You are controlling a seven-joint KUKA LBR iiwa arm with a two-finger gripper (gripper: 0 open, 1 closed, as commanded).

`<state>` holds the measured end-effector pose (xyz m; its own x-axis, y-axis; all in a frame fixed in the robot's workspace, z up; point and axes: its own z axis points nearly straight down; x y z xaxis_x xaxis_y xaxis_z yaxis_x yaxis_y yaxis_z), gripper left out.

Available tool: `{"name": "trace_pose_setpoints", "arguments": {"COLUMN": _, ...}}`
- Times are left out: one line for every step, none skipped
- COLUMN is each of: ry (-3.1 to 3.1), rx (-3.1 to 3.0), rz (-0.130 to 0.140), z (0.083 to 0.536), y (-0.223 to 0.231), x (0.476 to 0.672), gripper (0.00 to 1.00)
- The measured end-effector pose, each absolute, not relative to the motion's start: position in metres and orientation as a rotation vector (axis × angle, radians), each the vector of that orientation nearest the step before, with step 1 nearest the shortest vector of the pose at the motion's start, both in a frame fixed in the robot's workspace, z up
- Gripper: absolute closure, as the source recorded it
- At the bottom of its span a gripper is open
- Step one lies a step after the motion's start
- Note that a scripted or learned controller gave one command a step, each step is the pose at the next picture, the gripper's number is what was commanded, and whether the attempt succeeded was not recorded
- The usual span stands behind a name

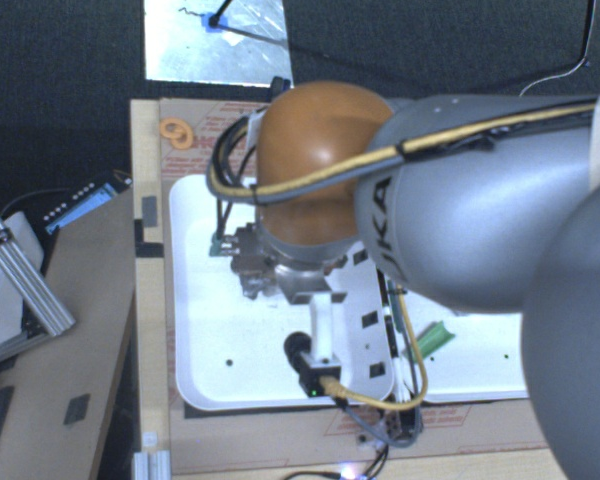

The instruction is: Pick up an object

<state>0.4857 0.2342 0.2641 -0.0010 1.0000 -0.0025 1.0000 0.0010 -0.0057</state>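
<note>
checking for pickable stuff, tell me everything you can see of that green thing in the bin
The green object is small, bright green and elongated, seemingly ridged or made of parallel strips, lying flat and slanted on the white bin floor. It sits just right of the arm's cables, which hide its left end. Material is too small to tell.

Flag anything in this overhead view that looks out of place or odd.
An orange pretzel-shaped item lies on the brown board outside the left white bin, beyond its far corner. A green object in the right bin is partly hidden by the arm. Nothing looks spilled or damaged.
</note>
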Motion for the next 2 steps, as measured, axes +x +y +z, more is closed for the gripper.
{"name": "trace_pose_setpoints", "arguments": {"ry": -2.225, "rx": -2.225, "rz": -0.016, "z": 0.34, "y": 0.234, "x": 0.543, "gripper": 1.0}}
{"name": "trace_pose_setpoints", "arguments": {"ry": -2.229, "rx": -2.22, "rz": -0.021, "z": 0.444, "y": 0.234, "x": 0.543, "gripper": 1.0}}
